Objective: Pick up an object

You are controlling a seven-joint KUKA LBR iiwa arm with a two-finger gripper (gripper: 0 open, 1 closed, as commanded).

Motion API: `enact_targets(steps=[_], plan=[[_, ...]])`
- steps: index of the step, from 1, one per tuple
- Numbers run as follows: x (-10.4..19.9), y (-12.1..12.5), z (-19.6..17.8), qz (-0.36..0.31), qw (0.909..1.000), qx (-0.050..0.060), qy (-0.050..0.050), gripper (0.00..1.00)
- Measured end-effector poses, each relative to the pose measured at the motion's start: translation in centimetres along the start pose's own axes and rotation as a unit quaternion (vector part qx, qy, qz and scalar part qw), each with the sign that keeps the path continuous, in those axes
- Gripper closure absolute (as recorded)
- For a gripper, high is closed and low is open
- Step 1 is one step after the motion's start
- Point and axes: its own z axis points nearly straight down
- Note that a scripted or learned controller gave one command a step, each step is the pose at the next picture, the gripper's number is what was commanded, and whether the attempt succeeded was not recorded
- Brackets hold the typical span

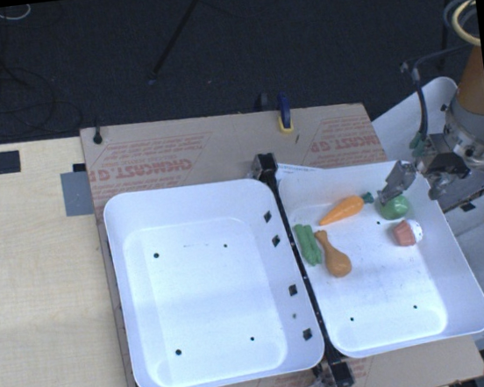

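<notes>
My gripper (423,187) hangs over the far right corner of the right bin (467,291), open, with nothing between its fingers. Its left fingertip (396,186) is just above a round green object (393,208) lying on the bin floor. A pink and white object (406,233) lies a little nearer the front. An orange carrot (342,210) lies left of the green object. A tan drumstick-shaped toy (333,257) and a long green piece (306,244) lie by the bin's left wall.
The left bin (137,335) sits beside the right one, joined by a black divider with clips (287,253). Both rest on a cardboard sheet (175,153). The arm's grey body (474,140) and cables crowd the right edge.
</notes>
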Motion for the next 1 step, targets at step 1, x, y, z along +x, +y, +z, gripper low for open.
enact_targets(steps=[1], plan=[[-0.02, 0.00, -0.95, -0.001, 1.0000, 0.001, 0.000, 1.00]])
